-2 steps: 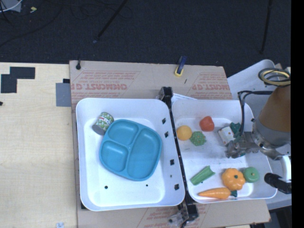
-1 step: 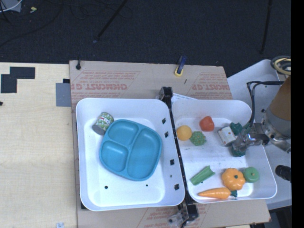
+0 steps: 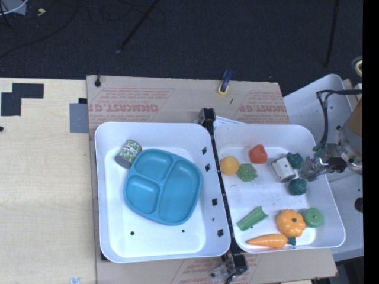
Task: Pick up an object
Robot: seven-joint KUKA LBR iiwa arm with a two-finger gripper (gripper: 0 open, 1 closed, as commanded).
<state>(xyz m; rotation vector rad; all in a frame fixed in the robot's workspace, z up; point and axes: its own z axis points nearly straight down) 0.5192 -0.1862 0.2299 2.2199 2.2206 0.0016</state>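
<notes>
Pincer point(image 3: 312, 169) sits low at the right bin's point(image 3: 331, 218) right side, arm coming in over that rim. We cannot tell from this angle whether it is released or clenched; too small and dark. Nothing visibly sits in its grasp.

Nearest candidates: a dark green round piece point(image 3: 297, 186) just below-left of the tip, a small white-and-grey cylinder point(image 3: 283, 169) just to its left, and a dark teal piece point(image 3: 294, 159) above-left. We judge the green round piece or the cylinder to be the target, but that is a guess.

Step in hand: we read it as the approach, grasp not yet made. Next move calls for centring over one item, dropping onto it, closing, then lifting clear without nudging the neighbours.

Further out in the same bin: red fruit point(image 3: 257, 154), yellow fruit point(image 3: 229, 165), broccoli-like floret point(image 3: 247, 172), green pod point(image 3: 252, 218), orange pumpkin point(image 3: 290, 222) touching a green round item point(image 3: 312, 218), carrot point(image 3: 267, 240) along the bottom wall.

Left bin point(image 3: 109, 229) holds a blue divided plate point(image 3: 163, 186) and a small tin point(image 3: 128, 152) tipped over at its upper-left.

Writing: red print on the cardboard point(image 3: 148, 102) under the bins, upside down; looks like "CHEMCAST GP", not certain. Tin label is unreadable.
</notes>
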